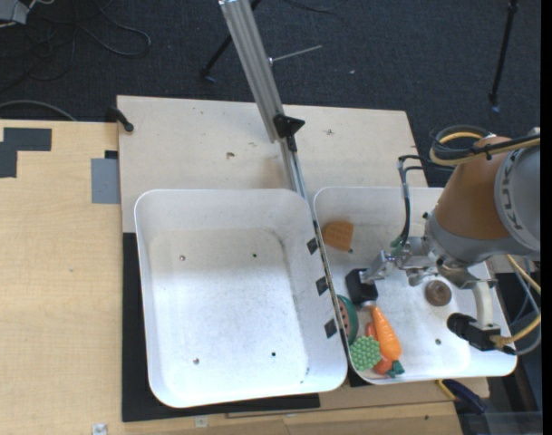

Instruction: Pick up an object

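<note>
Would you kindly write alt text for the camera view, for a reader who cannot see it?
A grey and orange robot arm reaches from the right over the right-hand white bin, its gripper low above the bin floor near a black object. That bin holds a brown block, a toy carrot and a green toy; beside it sits the left bin.

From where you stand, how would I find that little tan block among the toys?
Start at the right-hand white bin, the one the arm reaches into. The toys cluster at its near-left corner, including an orange carrot. The tan block lies apart from them, alone by the far-left wall, plain brown beside nothing colourful.
</note>
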